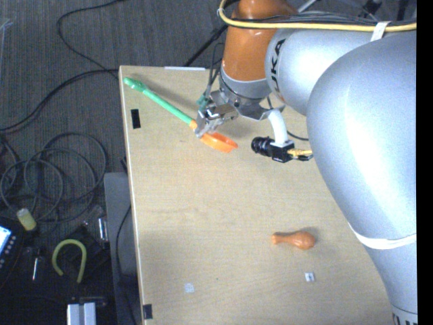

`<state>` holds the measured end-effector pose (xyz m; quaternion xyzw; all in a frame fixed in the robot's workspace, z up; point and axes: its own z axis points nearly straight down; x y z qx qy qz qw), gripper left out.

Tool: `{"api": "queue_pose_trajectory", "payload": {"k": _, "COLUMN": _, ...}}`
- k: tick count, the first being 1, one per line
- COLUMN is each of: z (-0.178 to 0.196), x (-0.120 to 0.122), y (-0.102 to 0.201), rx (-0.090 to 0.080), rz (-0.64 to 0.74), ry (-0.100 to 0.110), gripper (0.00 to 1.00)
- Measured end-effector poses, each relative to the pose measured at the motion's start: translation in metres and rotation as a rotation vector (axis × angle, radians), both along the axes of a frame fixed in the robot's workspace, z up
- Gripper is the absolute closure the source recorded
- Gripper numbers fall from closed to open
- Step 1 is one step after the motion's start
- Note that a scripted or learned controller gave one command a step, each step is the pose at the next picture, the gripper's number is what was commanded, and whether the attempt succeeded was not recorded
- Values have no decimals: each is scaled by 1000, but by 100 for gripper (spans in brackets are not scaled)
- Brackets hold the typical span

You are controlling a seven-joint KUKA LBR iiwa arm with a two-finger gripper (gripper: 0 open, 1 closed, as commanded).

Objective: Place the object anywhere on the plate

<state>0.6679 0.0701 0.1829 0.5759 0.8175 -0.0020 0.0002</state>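
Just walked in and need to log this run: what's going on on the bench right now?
The grey robot arm reaches in from the right, with its gripper low over the wooden board, at the orange end of a long green-handled spatula. Whether it actually grips the tool can't be told. A small orange drumstick-shaped toy lies apart near the front of the board, untouched.

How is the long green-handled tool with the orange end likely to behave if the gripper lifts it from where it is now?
The green-handled tool looks thin and plastic, so probably light and fairly stiff. The gripper sits near its orange end, far from the handle's tip, so the long handle would likely droop or swing. Lying flat on the wooden bench, it seems more apt to pivot than roll if pushed.
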Motion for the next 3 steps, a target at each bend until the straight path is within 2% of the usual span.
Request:
{"api": "queue_pose_trajectory", "payload": {"k": 1, "z": 9, "x": -1, "y": -54, "rx": 0, "rz": -315, "ry": 0, "gripper": 100}}
{"api": "queue_pose_trajectory", "payload": {"k": 2, "z": 92, "x": -25, "y": -78, "rx": -3, "rz": -740, "ry": -1, "gripper": 100}}
{"api": "queue_pose_trajectory", "payload": {"k": 3, "z": 165, "x": 1, "y": -131, "rx": -1, "rz": -621, "ry": -3, "gripper": 100}}
